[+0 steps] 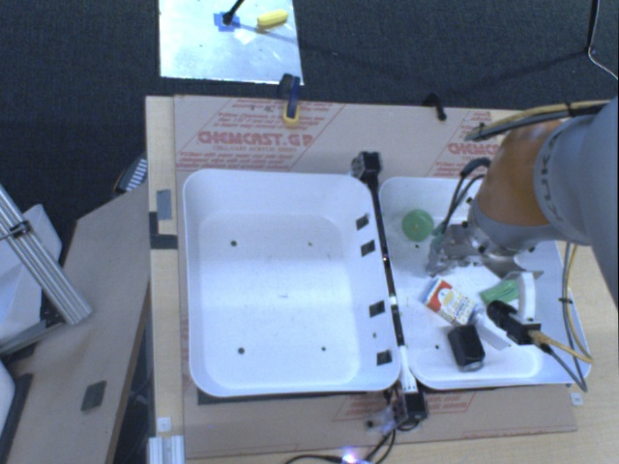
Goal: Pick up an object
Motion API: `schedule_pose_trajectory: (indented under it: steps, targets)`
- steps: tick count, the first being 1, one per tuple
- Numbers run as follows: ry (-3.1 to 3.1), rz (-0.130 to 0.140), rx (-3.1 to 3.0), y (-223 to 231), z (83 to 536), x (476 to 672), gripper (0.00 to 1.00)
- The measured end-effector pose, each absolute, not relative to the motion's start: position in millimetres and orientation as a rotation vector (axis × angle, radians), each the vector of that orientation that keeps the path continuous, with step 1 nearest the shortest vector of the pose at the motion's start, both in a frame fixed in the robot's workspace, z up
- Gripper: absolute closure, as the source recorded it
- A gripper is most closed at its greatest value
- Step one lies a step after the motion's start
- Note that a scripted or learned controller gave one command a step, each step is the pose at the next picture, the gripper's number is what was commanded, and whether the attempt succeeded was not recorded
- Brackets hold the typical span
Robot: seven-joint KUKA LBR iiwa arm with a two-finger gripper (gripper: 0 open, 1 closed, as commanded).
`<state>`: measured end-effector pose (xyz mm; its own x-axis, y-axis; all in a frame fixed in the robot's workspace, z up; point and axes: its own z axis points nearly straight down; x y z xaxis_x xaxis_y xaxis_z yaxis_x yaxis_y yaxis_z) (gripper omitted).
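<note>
- Camera view from above, slanted: shallow white plastic left bin [280,288], the biggest thing on the bench, sitting bare beside its twin.
- Shallow white plastic right bin [416,370], touching the left one along the black-clipped divider, carrying all the clutter.
- Grey arm with the orange band [542,177], reaching in from the right, wrist low over the right bin's middle.
- Two-finger gripper [447,255], down near the bin floor between ball and carton; jaw state impossible to tell at this angle, nothing visibly between them.
- Small red-and-white printed carton [451,303], lying flat just below the gripper; probably light and stiff, best pinched across its narrow sides.
- Black boxy block [466,347], near the front wall, beside the carton; likely rigid, easy on the flat faces.
- Green flat piece [503,290], tucked under the wrist, partly hidden.
- Small green ball [418,224], just left of the gripper; light by the look, likely to roll off a skewed pinch, so square across the middle.
</note>
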<state>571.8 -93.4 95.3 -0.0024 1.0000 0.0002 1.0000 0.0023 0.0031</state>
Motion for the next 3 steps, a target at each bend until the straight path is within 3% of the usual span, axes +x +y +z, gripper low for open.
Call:
schedule_pose_trajectory:
  steps: [3]
  targets:
    - [2.226, 0.005, 2.213, -84.0, 85.0, 613.3, 1.00]
